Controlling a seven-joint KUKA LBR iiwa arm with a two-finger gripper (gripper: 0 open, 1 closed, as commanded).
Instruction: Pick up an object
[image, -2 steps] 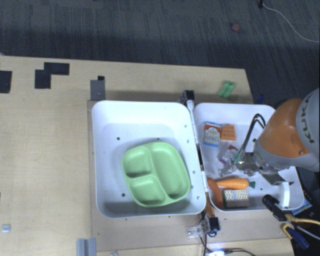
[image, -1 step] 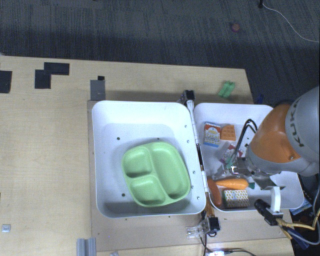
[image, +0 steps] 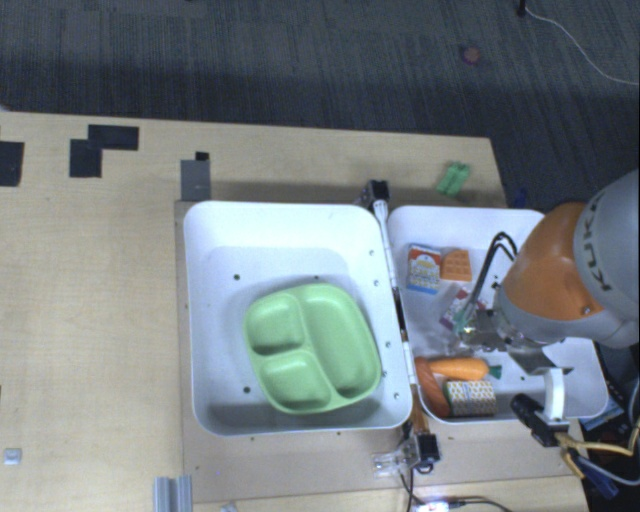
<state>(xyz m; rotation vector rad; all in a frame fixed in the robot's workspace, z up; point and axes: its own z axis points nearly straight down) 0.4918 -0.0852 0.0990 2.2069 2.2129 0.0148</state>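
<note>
The right bin (image: 520, 222) holds several small things. A white carton with a red and green label (image: 423, 268) lies near its far left corner, with a small orange packet (image: 456, 265) beside it. At the near left lie an orange carrot-like piece (image: 452, 370) and a ribbed brown block (image: 470, 397). My gripper (image: 468, 325) reaches down into the middle of this bin, just above the carrot-like piece and below the carton. The arm's orange band (image: 545, 275) covers the bin's right half. Nothing shows as held.
The left bin (image: 215, 250) holds a green divided plate (image: 312, 346). A small green object (image: 452, 178) lies on the bench beyond the right bin. Black marks (image: 100, 150) sit on the bench at the far left.
</note>
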